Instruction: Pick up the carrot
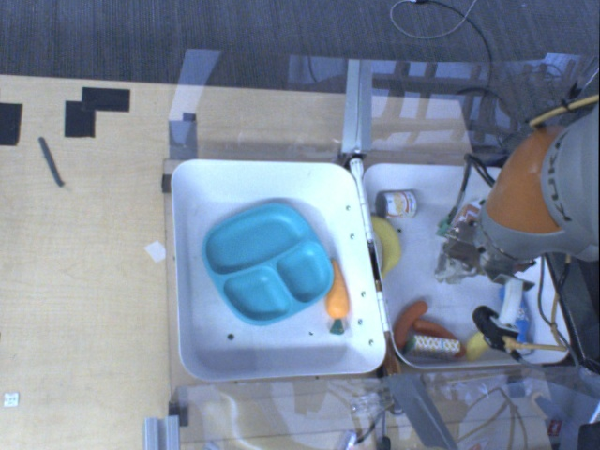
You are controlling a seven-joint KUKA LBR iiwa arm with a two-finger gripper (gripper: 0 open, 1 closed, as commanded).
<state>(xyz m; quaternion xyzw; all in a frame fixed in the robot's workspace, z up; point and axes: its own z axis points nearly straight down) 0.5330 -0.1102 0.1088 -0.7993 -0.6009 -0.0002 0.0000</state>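
Left bin: the carrot lies against the right edge of a blue divided plate, leafy end toward the bin's near wall. Right bin: the gripper hangs over its middle, well apart from the carrot; whether the fingers are open cannot be told. Nearby lie a small can, a banana and a sausage.

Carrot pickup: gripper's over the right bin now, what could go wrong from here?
The carrot lies in the left bin, pressed against the blue divided plate, so fingers may hit the plate's rim. The gripper hangs over the right bin and must cross the wall between them, beside the banana.
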